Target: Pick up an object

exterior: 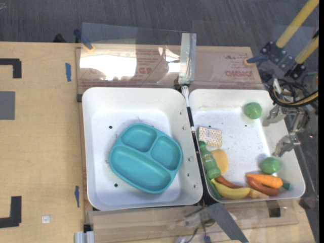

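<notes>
Camera view: the gripper (284, 130) hovers at the right bin's (230, 105) right edge, fingers apart, nothing between them. Nearest targets: a green ball (271, 164) and carrot (263, 179), tight against the wall; a descent risks clipping it.

This looks like a robotics lab set up for grasping trials, not a home or kitchen. Two shallow white bins, the left bin (96, 110) and the right bin (298, 178), sit side by side on a plywood counter (38, 135) marked with black tape corners (14, 67) and blue tape tabs (68, 71), with a clear plastic screen (131, 54) standing at the far side. The contents are toys: plastic play food (238, 181) and a teal divided plate (146, 157), and cabled rig hardware (288, 85) stands at the right above grey carpet floor (152, 4).
</notes>
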Controlling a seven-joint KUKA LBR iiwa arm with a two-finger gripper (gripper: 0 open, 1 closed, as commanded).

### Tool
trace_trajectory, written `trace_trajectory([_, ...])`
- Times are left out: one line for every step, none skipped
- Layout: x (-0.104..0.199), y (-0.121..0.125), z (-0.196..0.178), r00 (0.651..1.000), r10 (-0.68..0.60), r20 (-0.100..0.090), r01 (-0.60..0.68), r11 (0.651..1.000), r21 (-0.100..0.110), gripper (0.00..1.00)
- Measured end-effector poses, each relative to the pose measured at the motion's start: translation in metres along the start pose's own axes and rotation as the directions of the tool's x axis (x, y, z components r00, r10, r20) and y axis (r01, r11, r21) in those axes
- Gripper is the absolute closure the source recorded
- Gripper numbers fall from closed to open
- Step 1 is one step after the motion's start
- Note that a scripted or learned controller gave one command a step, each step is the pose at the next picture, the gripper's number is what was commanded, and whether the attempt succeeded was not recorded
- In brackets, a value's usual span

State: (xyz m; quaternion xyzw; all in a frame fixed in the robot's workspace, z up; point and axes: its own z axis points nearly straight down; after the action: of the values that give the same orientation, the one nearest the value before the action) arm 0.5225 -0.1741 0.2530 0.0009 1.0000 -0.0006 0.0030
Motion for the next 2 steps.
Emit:
trace_trajectory([0.021,-0.005,0.136,0.965,-0.261,-0.008,0.261,0.965,-0.006,0.00])
trace_trajectory([0.017,0.009,0.163,0.694,-0.720,0.003,0.720,0.694,0.005,0.00])
